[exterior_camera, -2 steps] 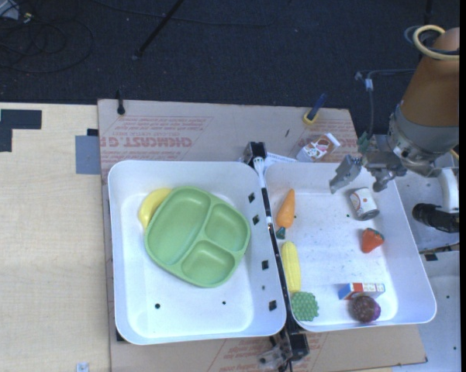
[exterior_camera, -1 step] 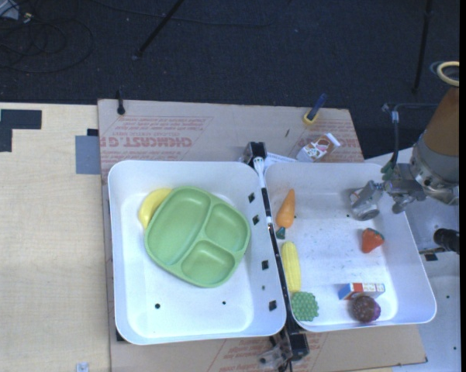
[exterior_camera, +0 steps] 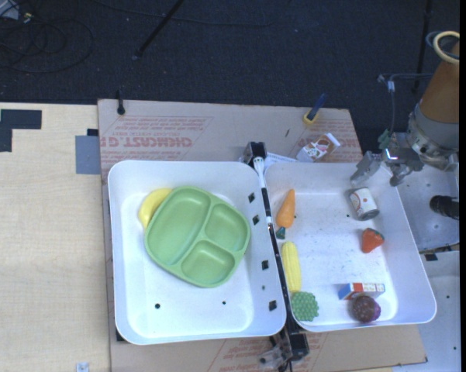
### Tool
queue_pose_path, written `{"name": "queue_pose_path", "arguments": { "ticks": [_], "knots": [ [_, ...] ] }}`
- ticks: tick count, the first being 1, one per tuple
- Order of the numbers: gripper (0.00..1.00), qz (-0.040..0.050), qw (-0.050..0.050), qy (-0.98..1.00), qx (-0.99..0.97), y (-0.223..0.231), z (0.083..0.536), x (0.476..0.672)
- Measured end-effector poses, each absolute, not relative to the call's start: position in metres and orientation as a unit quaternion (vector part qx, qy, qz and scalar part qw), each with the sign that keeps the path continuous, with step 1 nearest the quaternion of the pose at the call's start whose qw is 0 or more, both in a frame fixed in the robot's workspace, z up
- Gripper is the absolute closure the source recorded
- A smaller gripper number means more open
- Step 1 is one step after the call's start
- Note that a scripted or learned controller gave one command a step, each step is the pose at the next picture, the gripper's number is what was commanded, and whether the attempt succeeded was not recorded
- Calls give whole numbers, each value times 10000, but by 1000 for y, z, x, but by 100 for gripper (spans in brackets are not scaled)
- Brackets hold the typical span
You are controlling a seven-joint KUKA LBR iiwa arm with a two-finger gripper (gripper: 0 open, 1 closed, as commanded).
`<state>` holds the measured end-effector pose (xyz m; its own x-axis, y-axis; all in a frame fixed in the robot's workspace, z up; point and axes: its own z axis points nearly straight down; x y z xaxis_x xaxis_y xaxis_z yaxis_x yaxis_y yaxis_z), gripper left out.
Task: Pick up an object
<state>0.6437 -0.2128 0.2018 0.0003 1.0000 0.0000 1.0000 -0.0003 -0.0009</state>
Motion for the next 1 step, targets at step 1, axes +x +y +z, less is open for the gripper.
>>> {"name": "queue_pose_path", "arguments": {
  "ticks": [1],
  "knots": [
    [0, 7, 9, -7076, -7066, -212, 185, 644]
  ]
}}
